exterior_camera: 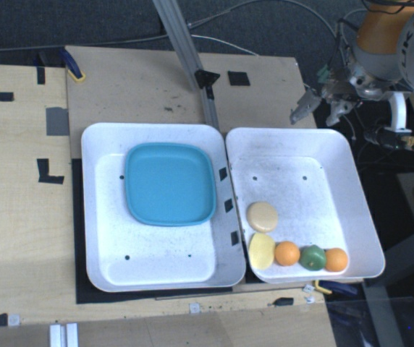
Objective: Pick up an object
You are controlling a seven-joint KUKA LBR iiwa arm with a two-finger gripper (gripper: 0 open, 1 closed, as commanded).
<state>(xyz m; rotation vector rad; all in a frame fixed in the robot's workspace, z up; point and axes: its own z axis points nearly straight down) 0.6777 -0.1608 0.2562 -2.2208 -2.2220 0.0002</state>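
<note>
Leftmost, the left bin [98,194] holds a blue plate [169,183], which lies flat toward the far half of the bin floor. Directly beside it, with rims touching along the centre line, sits the right bin [352,186]. Its contents are grouped along the near edge. A beige round piece [263,216] lies nearest the dividing rim, with a yellow lemon-shaped piece [261,251] just in front of it. Continuing right along the near wall, an orange ball [286,254], a green piece [312,257] and a second orange ball [336,259] form a close row, each touching or nearly touching its neighbour.

Further right and toward the far side, the gripper [324,107] hangs off the wrist of the arm [381,42], positioned beyond the far right corner of the right bin, outside its rim. Two fingers are visible and spread apart, with nothing between them. All five pieces lie well apart from the gripper, at the opposite, near end of the same bin.
</note>
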